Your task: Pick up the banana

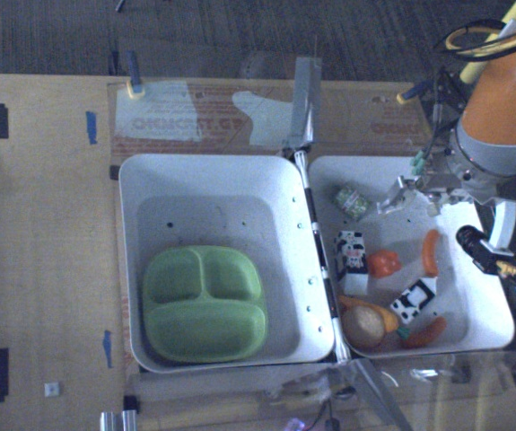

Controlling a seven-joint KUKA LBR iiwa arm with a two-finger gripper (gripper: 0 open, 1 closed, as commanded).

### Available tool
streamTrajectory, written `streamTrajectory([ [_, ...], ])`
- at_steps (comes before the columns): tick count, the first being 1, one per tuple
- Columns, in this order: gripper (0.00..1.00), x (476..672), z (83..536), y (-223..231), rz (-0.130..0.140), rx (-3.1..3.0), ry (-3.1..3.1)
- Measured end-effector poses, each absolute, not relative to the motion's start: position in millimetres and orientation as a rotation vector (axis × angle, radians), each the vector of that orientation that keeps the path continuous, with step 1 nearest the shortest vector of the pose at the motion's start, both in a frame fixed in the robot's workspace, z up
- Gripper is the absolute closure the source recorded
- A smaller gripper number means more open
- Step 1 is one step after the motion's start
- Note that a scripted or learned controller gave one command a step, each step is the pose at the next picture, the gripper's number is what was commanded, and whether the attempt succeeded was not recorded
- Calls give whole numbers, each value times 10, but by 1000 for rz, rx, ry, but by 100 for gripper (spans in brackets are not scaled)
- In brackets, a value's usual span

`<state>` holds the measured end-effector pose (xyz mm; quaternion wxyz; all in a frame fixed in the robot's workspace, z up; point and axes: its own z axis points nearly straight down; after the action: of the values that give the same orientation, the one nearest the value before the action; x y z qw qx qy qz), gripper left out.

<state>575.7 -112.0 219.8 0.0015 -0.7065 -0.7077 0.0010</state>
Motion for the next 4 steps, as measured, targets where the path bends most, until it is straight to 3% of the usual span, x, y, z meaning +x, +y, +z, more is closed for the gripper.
streamTrajectory([
  [1,0,6243,3565,-1065,1,-2255,-2188],
  [2,0,5718,1258,-1238,4,-2383,-2042],
  [3,0,5435,2019,-1235,2,-2399,-2027],
  [4,0,5395,1089,-1030,6,-2801,-1418],
])
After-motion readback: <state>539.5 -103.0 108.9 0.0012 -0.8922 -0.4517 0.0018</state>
